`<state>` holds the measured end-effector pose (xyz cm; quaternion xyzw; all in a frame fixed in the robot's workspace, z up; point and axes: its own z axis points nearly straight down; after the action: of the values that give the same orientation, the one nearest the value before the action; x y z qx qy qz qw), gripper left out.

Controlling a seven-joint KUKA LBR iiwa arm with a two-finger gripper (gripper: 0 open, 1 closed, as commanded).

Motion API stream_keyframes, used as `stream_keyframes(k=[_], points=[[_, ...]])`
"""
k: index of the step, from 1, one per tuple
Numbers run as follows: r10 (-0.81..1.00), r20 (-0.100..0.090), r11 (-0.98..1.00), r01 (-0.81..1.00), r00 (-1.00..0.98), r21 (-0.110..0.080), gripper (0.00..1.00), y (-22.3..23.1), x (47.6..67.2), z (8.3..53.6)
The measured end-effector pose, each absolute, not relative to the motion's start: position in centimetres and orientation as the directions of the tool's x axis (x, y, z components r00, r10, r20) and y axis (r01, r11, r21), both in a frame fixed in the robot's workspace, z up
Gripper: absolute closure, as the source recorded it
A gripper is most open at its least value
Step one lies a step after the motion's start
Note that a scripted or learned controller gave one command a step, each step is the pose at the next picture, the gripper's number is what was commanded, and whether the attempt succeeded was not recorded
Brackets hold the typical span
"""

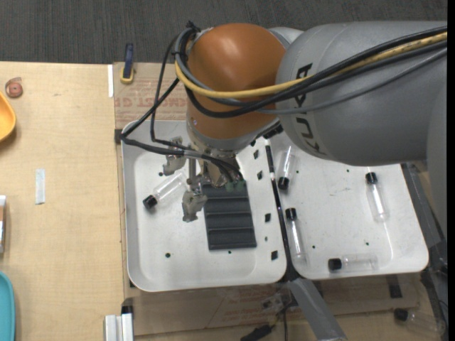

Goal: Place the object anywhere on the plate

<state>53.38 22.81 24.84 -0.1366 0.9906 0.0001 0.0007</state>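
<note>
Grey arm [370,91] w/ orange band [231,73], black & yellow cables [213,91].

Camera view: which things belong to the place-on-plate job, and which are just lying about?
Job, likely: gripper; clear plastic tube with black cap beside it in the left white bin; orange curved dish at the left edge, possibly the plate.
Lying about: four similar capped tubes in the right white bin; small reddish disc; white strip.
</note>
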Motion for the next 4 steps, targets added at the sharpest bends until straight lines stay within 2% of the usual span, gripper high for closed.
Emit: stream_keyframes(k=[1, 2, 3, 4], points=[[-0.268, -0.004, 0.963, -0.268, -0.963, 0.001, 1.00, 22.8, 53.5, 25.7], [-0.268, -0.003, 0.963, -0.268, -0.963, 0.001, 0.00, 22.7, 53.5, 25.7], [-0.266, -0.006, 0.964, -0.266, -0.964, 0.002, 1.00, 22.7, 53.6, 26.6], [-0.582, 0.000, 0.813, -0.582, -0.813, 0.001, 1.00, 22.9, 49.7, 25.0]])
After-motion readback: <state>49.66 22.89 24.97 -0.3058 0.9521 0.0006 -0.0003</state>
